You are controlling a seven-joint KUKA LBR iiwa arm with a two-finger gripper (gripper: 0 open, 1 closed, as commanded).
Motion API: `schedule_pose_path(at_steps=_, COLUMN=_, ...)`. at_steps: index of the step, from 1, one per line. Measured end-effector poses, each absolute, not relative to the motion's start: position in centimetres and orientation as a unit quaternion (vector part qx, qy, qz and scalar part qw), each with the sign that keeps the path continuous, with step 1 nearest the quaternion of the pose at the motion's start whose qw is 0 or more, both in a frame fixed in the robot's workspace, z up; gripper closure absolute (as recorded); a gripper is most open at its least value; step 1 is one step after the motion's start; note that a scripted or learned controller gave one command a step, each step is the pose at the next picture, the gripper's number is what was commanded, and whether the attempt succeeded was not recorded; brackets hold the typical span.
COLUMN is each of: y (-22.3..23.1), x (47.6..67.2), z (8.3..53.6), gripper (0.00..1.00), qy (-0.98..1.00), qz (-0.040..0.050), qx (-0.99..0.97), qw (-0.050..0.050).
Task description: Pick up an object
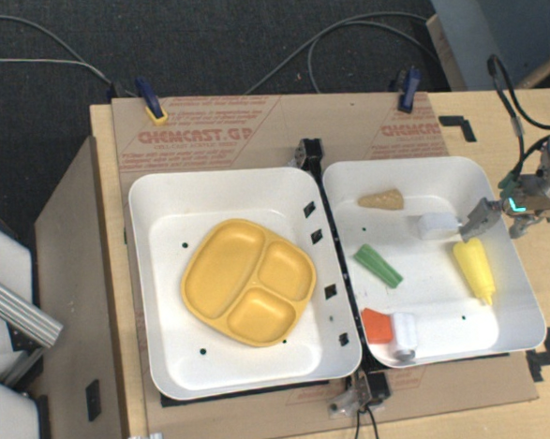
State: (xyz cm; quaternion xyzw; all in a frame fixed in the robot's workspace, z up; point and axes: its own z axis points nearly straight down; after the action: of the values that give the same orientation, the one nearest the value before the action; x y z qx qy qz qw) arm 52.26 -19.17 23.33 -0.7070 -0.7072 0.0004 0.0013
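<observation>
Nearest, one orange-and-white object [388,329] is lying at the right bin's [522,323] front edge, with one yellow bottle [475,267], one green block [378,265], one tan piece [381,200] beyond. One yellow divided plate [248,281] is occupying the left bin [158,297]. Whether the gripper [486,216], hovering by the bottle, is gripping cannot be told.

- Single fixed cam, mounted above the desk [269,407], looking down at a slight slant.
- Mid distance: both white bins fit whole, left bin [158,297] and right bin [508,324] side by side.
- Cardboard sheet, clamps and dark floor along the top edge.
- Arm enters from frame right.
</observation>
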Motion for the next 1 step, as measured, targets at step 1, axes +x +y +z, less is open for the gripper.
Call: schedule_pose_path(at_steps=1, y=-19.17, x=52.29, z=23.37, gripper=0.0, qy=-0.707, qz=0.0001, qx=-0.707, qw=0.001)
